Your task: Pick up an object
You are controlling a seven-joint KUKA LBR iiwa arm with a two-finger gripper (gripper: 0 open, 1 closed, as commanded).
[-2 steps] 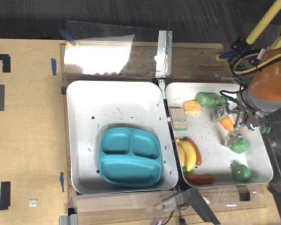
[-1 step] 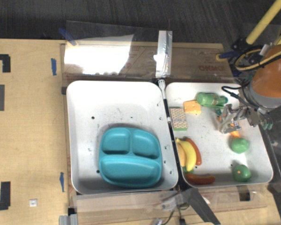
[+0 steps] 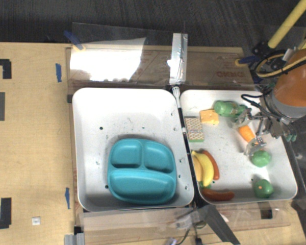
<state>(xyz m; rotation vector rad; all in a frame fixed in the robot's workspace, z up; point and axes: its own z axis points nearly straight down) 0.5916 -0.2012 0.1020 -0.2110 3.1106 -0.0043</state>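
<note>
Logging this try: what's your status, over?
Gripper low in right white bin, jaws unreadable. Small orange carrot-like piece beside it, not gripped. Round green toy fruit crowds close.

The arm [image 3: 296,86] runs off the right edge; its hand [image 3: 256,146] perhaps overlaps a green item [image 3: 260,158].

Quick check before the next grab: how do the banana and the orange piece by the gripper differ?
The banana is yellow, long and curved; the orange piece is short and stubby. The banana lies against the right bin's left wall beside a reddish piece; the orange piece sits nearer the gripper. Both lie in the right bin.
</note>
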